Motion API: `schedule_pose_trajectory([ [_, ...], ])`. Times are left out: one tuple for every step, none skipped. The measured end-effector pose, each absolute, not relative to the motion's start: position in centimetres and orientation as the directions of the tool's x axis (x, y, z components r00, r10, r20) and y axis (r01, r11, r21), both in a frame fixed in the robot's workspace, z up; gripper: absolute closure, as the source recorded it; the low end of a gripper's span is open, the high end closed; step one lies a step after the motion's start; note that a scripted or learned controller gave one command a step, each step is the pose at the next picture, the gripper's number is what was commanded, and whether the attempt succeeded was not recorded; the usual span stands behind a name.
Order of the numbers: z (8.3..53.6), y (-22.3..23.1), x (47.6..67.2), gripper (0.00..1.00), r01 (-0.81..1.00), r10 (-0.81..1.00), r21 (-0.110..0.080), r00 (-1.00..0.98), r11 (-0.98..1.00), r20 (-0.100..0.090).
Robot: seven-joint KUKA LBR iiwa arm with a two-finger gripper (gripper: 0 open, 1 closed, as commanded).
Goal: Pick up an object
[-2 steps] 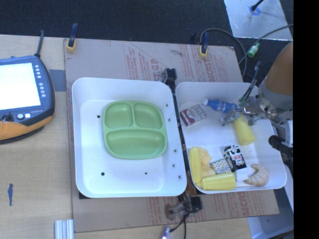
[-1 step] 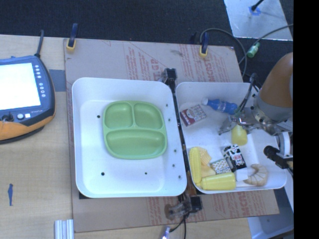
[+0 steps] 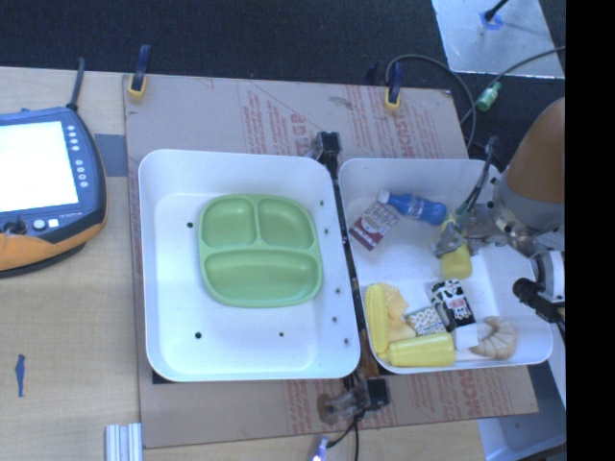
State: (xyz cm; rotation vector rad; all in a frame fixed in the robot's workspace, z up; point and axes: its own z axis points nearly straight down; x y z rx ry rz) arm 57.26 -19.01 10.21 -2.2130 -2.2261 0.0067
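My gripper (image 3: pixel 457 242) hangs low over the right bin (image 3: pixel 423 173), near its right wall, reaching in from the right under the orange-banded wrist. A small yellow block (image 3: pixel 456 262) sits right at its tip, touching it or just below it; I cannot see whether it is gripped. Further objects lie in this bin: a blue bottle (image 3: pixel 413 206) and a red-and-white packet (image 3: pixel 373 226) to the gripper's left, and a black-and-white carton (image 3: pixel 452 303) just in front of it. Along the near wall are a yellow corn piece (image 3: pixel 377 317), a yellow tube (image 3: pixel 420 351) and a pale croissant (image 3: pixel 495 337).
The left bin (image 3: pixel 173 286) holds a green divided plate (image 3: pixel 259 250). A teach pendant (image 3: pixel 43 185) rests on the bench at far left. Cables and clamps (image 3: pixel 392 94) run along the back edge of the brown board, and a cable loops behind the right bin.
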Motion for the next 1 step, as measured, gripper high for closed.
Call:
schedule_pose_trajectory([
  [9.2, -11.31, 62.33, 1.0, 1.0, 1.0, -0.003, -0.006, 0.006, 0.0],
])
